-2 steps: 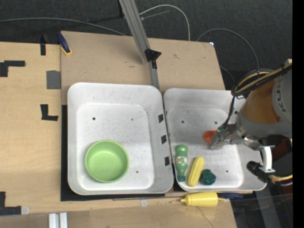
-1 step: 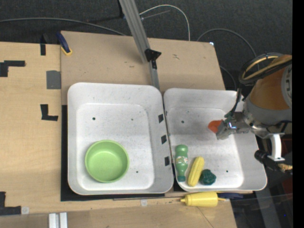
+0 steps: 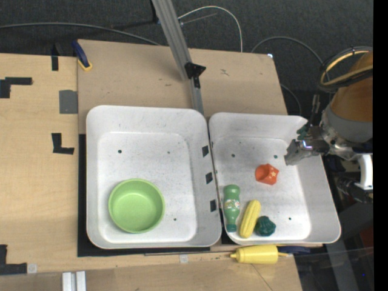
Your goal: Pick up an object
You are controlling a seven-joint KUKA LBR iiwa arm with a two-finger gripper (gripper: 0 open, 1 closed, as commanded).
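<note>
Right bin [image 3: 315, 223]: orange object [image 3: 267, 174] left of claw [image 3: 295, 152].

Arm [image 3: 348, 111] low at right, wrist angled left.

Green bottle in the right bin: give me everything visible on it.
The green bottle lies on its side near the right bin's left wall, its long axis running roughly top to bottom in the camera view. It looks like plastic, green at the upper end, with a paler labelled band lower down. A yellow corn cob lies close against its right side, seemingly touching it near the lower end. The gripper is well away, by the bin's right wall.
</note>
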